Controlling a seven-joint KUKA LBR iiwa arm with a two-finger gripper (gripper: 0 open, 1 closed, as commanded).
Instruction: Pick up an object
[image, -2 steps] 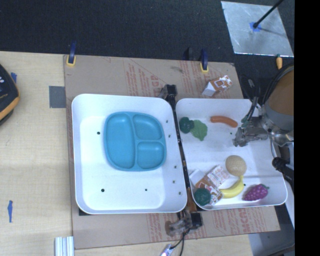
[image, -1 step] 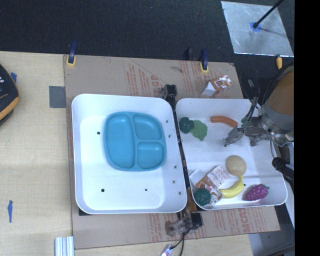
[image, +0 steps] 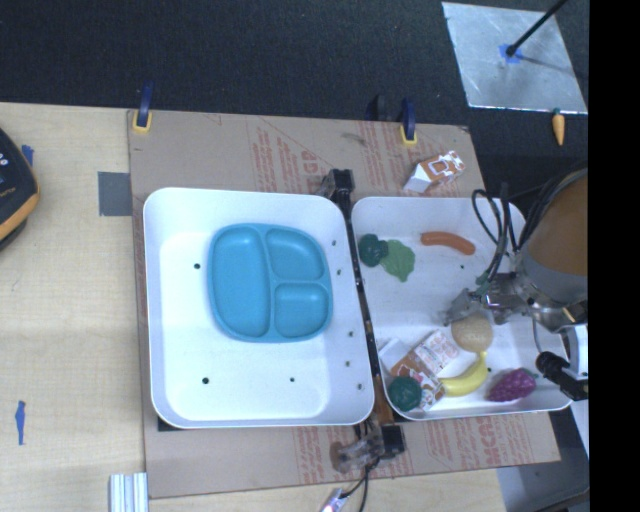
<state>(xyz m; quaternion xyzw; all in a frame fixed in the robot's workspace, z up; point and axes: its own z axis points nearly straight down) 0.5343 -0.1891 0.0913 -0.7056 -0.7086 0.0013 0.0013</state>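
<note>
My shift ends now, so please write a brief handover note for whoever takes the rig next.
End effector: low in the right white bin, over the round beige potato-like object; grip unclear.
Same bin: yellow banana, purple grape bunch, orange sausage, green leafy piece, printed carton.
Left white bin: blue divided plate.
Done: nothing visibly lifted.
Left: grasp and raise one object.

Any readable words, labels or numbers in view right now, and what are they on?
No text is readable.
Cardboard sheet: red printed lettering, too blurred to read.
Small carton beyond the right bin: print too small.
Snack packet in that bin: print too small.
</note>
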